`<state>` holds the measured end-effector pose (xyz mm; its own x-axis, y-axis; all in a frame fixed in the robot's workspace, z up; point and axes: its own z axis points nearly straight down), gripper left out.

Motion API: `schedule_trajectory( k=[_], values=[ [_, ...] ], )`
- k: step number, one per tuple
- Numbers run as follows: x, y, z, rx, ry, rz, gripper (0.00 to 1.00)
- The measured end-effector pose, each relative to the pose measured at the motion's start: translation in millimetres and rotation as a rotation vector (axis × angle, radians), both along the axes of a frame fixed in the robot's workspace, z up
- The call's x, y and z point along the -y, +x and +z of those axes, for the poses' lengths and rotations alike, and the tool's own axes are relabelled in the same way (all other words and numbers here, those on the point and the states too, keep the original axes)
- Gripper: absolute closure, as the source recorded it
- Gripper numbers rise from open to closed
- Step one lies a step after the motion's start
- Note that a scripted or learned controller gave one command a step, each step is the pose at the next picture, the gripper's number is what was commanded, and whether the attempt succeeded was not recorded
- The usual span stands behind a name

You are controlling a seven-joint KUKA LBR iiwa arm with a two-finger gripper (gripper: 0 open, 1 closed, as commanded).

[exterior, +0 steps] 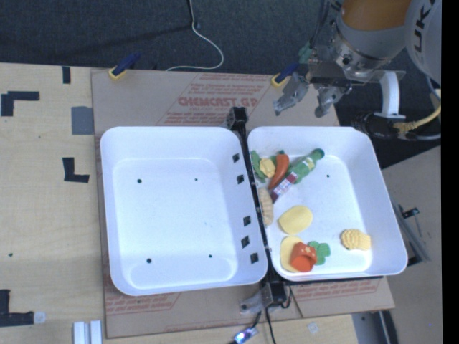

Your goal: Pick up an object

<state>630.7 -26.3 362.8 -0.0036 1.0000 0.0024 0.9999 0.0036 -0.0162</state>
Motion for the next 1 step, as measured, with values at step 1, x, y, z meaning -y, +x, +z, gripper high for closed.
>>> schedule_trajectory(
  k=[1],
  values=[
    [11.4, 38.3, 135.3, 0.029, -0.004, -0.002, 1.00]
  ],
)
